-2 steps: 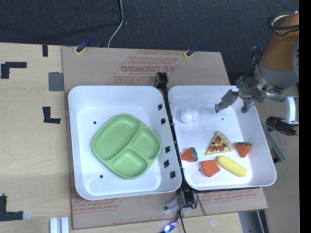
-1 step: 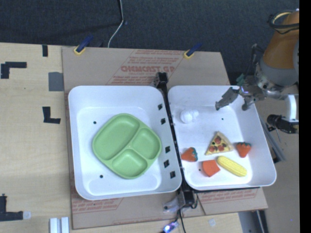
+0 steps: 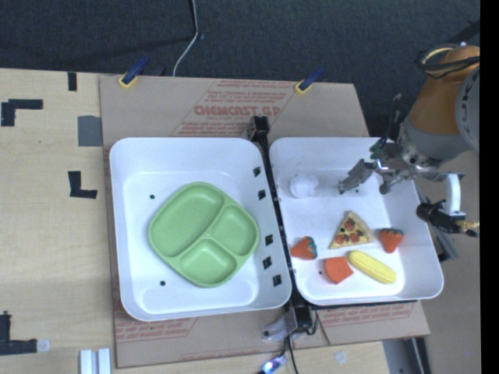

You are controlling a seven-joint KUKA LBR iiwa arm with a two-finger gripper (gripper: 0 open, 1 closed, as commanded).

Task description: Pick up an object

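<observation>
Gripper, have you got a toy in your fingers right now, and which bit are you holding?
Nothing is held. The gripper hangs over the right bin with open fingers, apart from the pizza slice.

Both white bins (image 3: 125,170) look like smooth, faintly glossy plastic, and the green divided plate (image 3: 203,234) like matt plastic. Beneath them lies printed brown cardboard (image 3: 226,107) on a pale wood-look bench (image 3: 47,232).
</observation>
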